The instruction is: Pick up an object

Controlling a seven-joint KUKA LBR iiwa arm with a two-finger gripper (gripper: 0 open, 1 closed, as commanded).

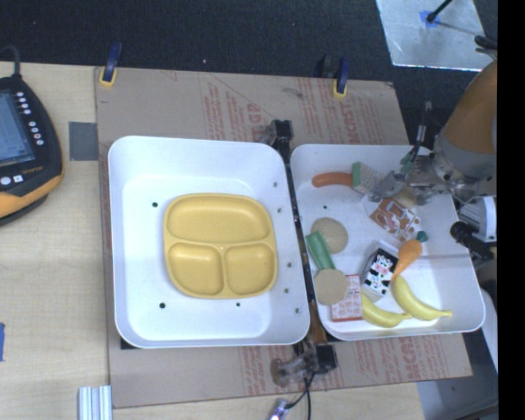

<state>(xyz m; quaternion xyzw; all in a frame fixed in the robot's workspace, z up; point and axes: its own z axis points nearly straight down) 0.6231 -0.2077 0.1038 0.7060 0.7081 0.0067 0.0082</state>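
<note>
Bananas: two yellow plastic bananas [409, 304] lie at the near edge of the right shallow white bin [468, 274], well below the end effector.
Cow-print block: a small black-and-white box [381, 272] sits just above the bananas, below the end effector.
Carrot: an orange plastic carrot with a green tip [408, 254] lies beside that box, near the end effector and below it.
Snack packet: a red-and-white printed packet [395, 218] lies just under the end effector.
End effector: the grey two-finger end effector [413, 182] hangs over the far right part of the right bin; whether its fingers are spread or pressed together, I cannot tell.
Sausage: an orange-red sausage-shaped toy [332, 179] lies to the left of the end effector.
Left bin: a yellow three-compartment plastic tray [220, 244] rests in the left white bin [140, 164], well apart from the end effector, on the desk [44, 304].
</note>
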